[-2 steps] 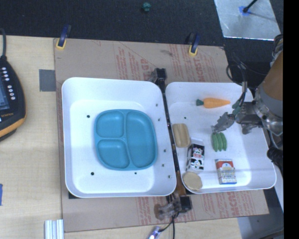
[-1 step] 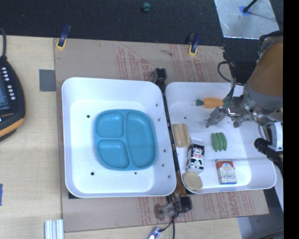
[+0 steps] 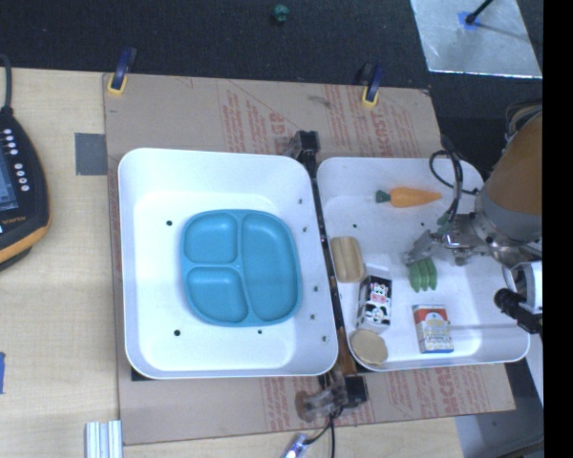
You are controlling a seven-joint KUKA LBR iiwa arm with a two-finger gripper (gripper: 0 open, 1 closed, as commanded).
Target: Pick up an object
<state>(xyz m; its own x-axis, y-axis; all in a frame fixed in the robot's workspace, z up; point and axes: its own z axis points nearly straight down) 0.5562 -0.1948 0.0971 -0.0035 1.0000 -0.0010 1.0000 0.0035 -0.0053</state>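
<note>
— So, where is the gripper point(image 3: 428, 252)?

— Low in the right bin point(image 3: 477, 351), its metal tip just above a small green vegetable point(image 3: 422, 275), touching it or nearly so. Whether the fingers are apart or together I cannot tell; they blur into one grey shape.

— And around it?

— A toy carrot point(image 3: 409, 197) lies beyond the gripper, toward the bin's far wall. On its near side sits a small red and white carton point(image 3: 434, 328). To its left are a tan bread-like block point(image 3: 346, 259), a black and white milk carton point(image 3: 374, 302) and a round tan piece point(image 3: 369, 347), partly hidden by the rim.

— The arm?

— Cut off at the right edge; a black cable point(image 3: 446, 170) loops over it. Further left, the other bin point(image 3: 143, 256) holds a blue divided plate point(image 3: 240, 267).
</note>
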